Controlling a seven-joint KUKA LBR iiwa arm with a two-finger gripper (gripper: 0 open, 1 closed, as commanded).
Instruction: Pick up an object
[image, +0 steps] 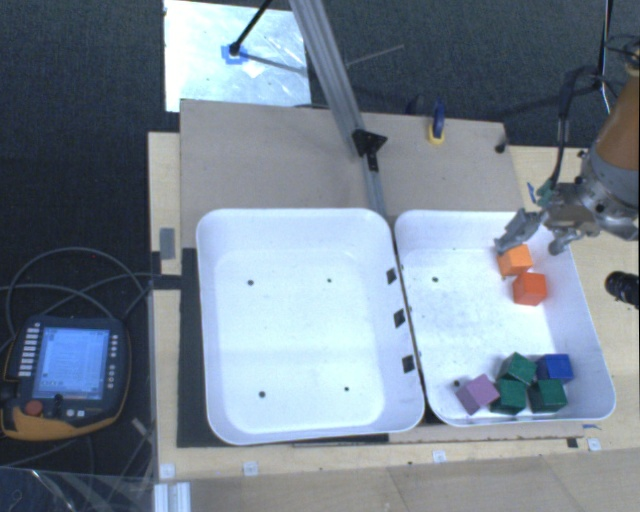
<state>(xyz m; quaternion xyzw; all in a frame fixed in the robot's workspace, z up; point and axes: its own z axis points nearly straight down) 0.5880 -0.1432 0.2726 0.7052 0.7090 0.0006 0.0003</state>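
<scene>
So, biggest thing first: the tan wooden desk (450, 170) carries two shallow white plastic bins side by side. The left white bin (300, 225) sits mid-frame, and the right white bin (440, 300) has all the goodies in it.

The grey robot arm (620, 150) comes in from the upper right of the frame, and its hand (535, 232) hangs over the top right part of the right bin, fingers spread fairly wide with nothing between them. Just below it sits an orange cube (516, 260), touching or nearly touching one fingertip, and a second orange cube (530, 289) lies just beside that one, lower down.

Down in the bin's lower right corner there's a huddle: a purple block (478, 393), some dark green blocks (517, 382) and a blue cube (555, 367), all pressed together.

Progress-wise, I'd say nothing's picked up yet. The hand looks lined up for the upper orange cube, so closing and lifting is all that's left.

Far left there's a grey and orange teach pendant (62, 375) with a lit screen, but the text is too small to read. No brands visible.
</scene>
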